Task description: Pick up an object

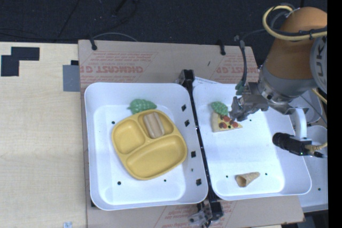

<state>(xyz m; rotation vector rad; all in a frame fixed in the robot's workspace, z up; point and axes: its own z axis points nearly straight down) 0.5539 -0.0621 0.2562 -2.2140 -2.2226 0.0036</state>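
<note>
In the right bin (278,168) a toy pizza slice (220,124) lies near the far left, with a green leafy piece (218,108) touching its far edge. My gripper (236,110) hangs low over the right end of the pizza slice, just beside the green piece. A tan cone (247,179) lies near the bin's front edge. In the left bin (101,115) sits a yellow divided plate (144,160), with a brown sausage-like piece (154,124) in its far right compartment. A second green leafy piece (141,105) rests at the plate's far rim.
A black divider (193,131) runs between the two bins. Both bins stand on a cardboard sheet (139,64). The right bin's middle and right side are bare white floor. Light wooden bench (37,141) extends to the left.
</note>
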